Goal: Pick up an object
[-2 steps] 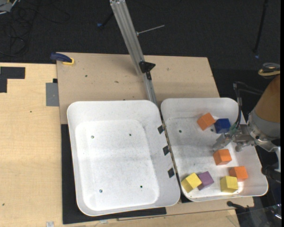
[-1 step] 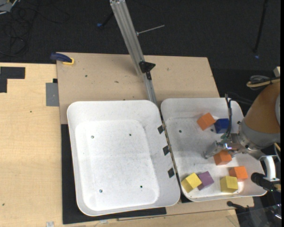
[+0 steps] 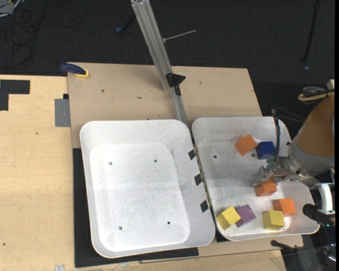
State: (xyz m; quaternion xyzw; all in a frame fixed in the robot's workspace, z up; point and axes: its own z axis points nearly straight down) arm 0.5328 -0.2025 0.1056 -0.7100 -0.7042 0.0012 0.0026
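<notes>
Altogether three orange blocks [image 3: 246, 144], two yellow [image 3: 228, 217], one blue, one purple; gripper [image 3: 264, 176] state unclear.

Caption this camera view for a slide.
Gripper poised at an orange block in the right bin.

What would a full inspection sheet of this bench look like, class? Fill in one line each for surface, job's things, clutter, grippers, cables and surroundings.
Surface: wooden bench bearing two shallow white bins, left bin and right bin, side by side.
Job's things: in the right bin, an orange block beside a blue block; a red-brown block at the gripper; another orange block, two yellow blocks and a purple block near the front rim.
Clutter: blue and yellow clamp at the bench's far left corner.
Grippers: gripper low over the red-brown block; grasp unclear.
Cables: dark cable running down the arm.
Surroundings: slanted metal rail, dark floor behind.
</notes>
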